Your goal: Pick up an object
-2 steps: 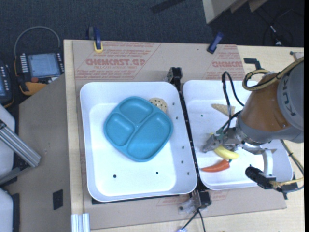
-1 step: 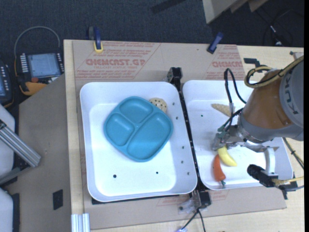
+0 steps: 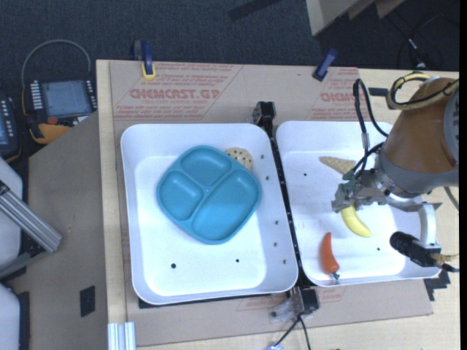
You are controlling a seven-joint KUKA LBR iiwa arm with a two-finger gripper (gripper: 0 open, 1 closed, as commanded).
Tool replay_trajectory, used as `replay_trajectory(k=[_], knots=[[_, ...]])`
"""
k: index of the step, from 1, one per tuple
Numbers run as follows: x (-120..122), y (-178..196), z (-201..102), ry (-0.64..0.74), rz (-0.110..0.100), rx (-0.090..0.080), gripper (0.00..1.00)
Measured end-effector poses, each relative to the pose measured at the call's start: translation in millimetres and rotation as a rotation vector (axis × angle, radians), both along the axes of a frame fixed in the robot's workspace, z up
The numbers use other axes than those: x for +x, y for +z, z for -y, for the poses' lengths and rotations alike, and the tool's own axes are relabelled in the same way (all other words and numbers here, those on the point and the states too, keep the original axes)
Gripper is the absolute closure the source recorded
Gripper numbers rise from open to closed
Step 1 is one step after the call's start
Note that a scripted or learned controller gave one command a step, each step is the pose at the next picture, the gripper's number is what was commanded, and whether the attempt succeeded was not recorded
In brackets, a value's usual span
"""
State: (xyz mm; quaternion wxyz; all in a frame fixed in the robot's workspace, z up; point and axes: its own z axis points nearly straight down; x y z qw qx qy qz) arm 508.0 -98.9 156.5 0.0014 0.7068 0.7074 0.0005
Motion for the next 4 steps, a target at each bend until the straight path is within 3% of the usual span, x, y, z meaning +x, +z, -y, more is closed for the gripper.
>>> replay_trajectory(k=[2, 4], knots=[[-3, 107, -6, 0.001, 0.004, 0.0, 1.0], [25, 106, -102, 0.0, -0.001, 0.0, 1.0]])
